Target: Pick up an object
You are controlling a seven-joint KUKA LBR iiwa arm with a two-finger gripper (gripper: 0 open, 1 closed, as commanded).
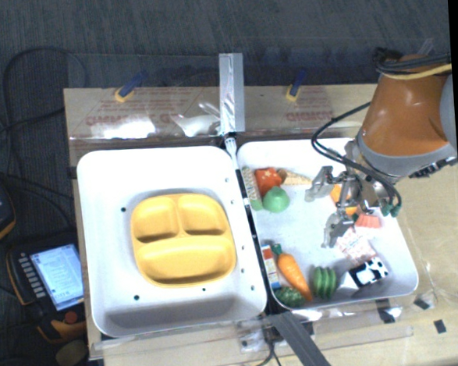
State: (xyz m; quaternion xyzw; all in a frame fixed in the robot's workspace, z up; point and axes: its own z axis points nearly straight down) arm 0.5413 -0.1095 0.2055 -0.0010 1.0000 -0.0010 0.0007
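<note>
— Where is the gripper?
— Over the middle of the right bin, jaws spread, nothing between them.
— And the objects?
— Carrot and green pepper by the near edge, a tomato and green ball by the left wall; a yellow tray fills the left bin

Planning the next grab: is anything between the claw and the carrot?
Nothing visible. The claw hangs over bare floor of the right bin; the carrot lies toward the near left, with open floor between. A green piece sits beside it, off that line.
</note>
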